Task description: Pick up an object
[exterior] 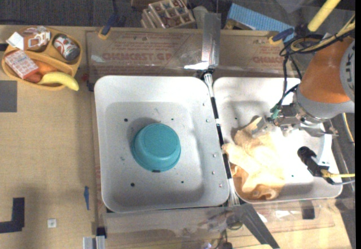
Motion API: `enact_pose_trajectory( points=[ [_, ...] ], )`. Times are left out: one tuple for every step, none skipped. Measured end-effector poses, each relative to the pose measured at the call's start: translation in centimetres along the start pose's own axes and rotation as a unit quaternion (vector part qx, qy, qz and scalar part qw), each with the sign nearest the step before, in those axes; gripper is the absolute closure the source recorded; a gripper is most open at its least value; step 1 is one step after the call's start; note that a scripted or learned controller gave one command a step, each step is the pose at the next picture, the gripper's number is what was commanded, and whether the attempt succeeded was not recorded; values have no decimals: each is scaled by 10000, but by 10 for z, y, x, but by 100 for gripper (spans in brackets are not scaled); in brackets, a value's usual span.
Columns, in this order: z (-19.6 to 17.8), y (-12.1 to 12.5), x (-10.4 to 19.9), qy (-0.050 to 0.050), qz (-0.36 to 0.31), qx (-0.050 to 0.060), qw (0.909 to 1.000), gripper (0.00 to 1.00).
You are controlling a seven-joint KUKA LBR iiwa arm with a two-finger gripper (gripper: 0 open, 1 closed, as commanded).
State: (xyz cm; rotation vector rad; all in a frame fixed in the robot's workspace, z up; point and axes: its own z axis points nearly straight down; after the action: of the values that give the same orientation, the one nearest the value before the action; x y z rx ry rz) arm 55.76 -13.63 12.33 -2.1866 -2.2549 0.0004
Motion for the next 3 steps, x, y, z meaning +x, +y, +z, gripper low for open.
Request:
enact_pose_trajectory(
  points=[
    [34,10,19,-5,-905,-35,9959,0],
    [23,11,17,-11,-882,-63,9961,100],
    [23,11,17,-11,-883,-62,9961,0]
  ],
)
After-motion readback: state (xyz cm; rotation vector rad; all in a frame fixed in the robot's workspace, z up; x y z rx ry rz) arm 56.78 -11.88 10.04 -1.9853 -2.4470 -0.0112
